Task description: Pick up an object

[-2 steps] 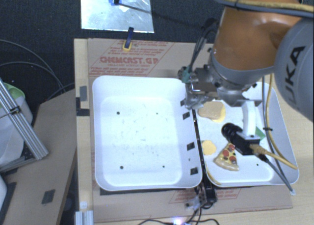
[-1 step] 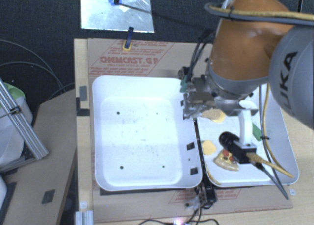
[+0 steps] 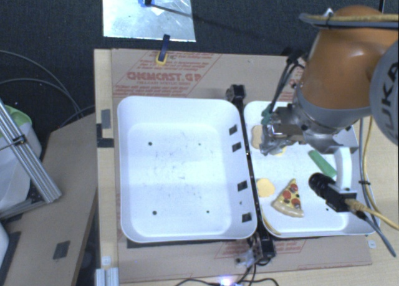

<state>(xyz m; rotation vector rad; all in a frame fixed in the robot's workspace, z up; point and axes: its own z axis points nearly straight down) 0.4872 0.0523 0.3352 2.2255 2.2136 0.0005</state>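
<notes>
Lying in the right white bin (image 3: 349, 225), a triangular toy pizza slice (image 3: 289, 198) with red pepperoni; claw (image 3: 272, 143) state indiscernible.

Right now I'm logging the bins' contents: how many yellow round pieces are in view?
2, both in the right white bin: one yellow round piece left of the pizza slice toy, another partly behind the gripper. More may be hidden under the arm.

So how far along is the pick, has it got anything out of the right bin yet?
Nothing looks lifted yet. The end effector is down in the right bin, low over a pale round piece near the divider; whether it has a grip cannot be told. The pizza slice, yellow disc and green piece lie in that bin, untouched. Left to do: secure a grasp and lift.
</notes>
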